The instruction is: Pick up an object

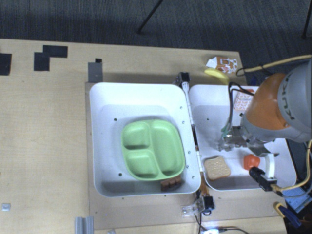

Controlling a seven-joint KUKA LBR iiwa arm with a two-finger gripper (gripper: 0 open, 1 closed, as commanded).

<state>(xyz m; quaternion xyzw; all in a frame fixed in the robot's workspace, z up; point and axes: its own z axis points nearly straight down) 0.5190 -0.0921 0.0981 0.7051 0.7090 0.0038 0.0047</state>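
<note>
My gripper [227, 143] reaches down into the right bin [210, 106], near its middle, with the grey and orange arm above it. A tan slice of toast [217, 167] lies flat just below the gripper, near the bin's front wall. To the right of the toast, a small orange-red object [251, 160] is partly hidden under the wrist. A pale printed card [242, 101] lies at the bin's back right. The gripper's tip is hard to make out against the bin floor.
The left bin [105, 106] holds a green divided plate [152, 148] with a small brown piece [170, 183] at its front edge. A yellow item [214, 73] and a printed packet [225, 64] lie on the bench behind the right bin.
</note>
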